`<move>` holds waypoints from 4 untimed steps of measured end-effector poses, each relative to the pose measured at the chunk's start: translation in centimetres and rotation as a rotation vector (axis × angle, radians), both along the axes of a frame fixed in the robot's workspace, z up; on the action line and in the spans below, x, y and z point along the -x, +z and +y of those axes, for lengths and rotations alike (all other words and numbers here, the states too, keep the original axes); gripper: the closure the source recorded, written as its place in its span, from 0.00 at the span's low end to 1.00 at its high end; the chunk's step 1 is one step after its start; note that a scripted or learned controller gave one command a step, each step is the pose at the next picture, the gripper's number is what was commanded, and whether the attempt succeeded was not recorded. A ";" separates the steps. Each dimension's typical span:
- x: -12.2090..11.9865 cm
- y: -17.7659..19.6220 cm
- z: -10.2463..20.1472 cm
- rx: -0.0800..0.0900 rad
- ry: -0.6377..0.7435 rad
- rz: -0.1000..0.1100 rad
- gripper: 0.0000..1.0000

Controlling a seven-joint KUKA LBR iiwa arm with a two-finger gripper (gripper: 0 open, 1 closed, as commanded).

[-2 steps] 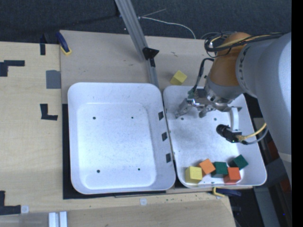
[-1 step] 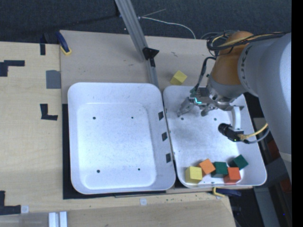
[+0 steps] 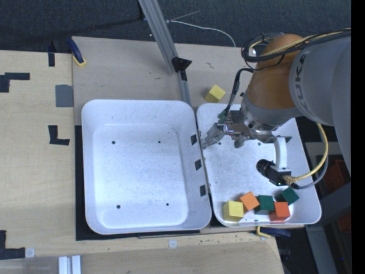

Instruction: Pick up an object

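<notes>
Blocks (image 3: pixel 259 205) huddle against the right bin's (image 3: pixel 223 170) near rim, well apart from the claw (image 3: pixel 219 135), which hangs with nothing between its spread fingers near that bin's left wall, bare floor lying between.

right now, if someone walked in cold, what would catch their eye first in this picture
The big grey arm with its orange band reaches in from the right, its hand low over the right bin near that bin's left wall. Next come the bright blocks huddled in that bin's near corner: yellow, orange, green and red. A lone yellow block sits on the bench behind the bins.
</notes>
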State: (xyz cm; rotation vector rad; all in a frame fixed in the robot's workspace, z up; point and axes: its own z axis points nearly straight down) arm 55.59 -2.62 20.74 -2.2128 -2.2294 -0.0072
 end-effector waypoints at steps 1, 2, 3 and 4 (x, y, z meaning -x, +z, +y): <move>1.8 -1.7 7.8 0.001 0.001 0.008 0.00; -5.1 -1.6 4.1 0.005 -0.008 0.001 0.00; -6.1 -1.6 10.1 0.001 0.000 0.004 0.00; -6.1 -0.6 9.8 0.005 -0.003 0.006 1.00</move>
